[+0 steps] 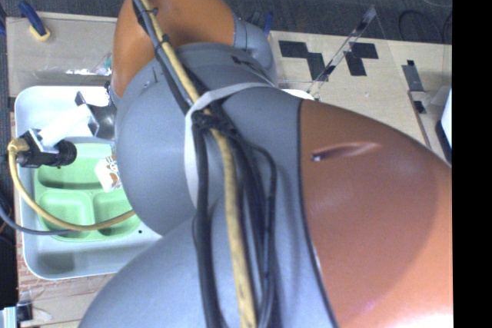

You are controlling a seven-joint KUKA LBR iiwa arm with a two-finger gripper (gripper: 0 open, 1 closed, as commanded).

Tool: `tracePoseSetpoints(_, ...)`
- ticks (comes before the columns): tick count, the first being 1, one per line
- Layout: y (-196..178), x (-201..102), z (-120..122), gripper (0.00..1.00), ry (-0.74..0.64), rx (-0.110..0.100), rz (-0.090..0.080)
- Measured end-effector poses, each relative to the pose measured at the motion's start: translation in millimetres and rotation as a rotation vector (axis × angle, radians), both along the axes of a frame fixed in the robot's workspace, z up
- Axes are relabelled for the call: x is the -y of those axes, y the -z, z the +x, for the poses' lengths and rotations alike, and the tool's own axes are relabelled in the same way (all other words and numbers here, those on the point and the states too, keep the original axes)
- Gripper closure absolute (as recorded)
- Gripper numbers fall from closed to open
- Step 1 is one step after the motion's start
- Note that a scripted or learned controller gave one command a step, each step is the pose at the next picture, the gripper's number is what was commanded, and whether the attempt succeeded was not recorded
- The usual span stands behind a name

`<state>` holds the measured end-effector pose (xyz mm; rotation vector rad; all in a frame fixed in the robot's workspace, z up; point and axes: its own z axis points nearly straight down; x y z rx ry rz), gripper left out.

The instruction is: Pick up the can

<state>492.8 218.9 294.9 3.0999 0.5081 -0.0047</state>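
My grey and orange arm covers most of the camera view and hides much of the bench. The gripper shows as a bit of grey metal and white at the arm's left edge, above the left bin. A small white object with orange print, possibly the can, peeks out from under the arm and rests on a green divided tray in that bin. The gripper sits above and slightly left of it, and whether they touch cannot be told.
A black connector on a yellow cable loops over the left bin. A blue-handled clamp lies at the bench's far left corner. Black marker shapes are printed on the bench behind the arm.
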Motion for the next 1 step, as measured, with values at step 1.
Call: tracePoseSetpoints(1,104.0,7.9,23.1,1.0,0.116,-0.005,0.0)
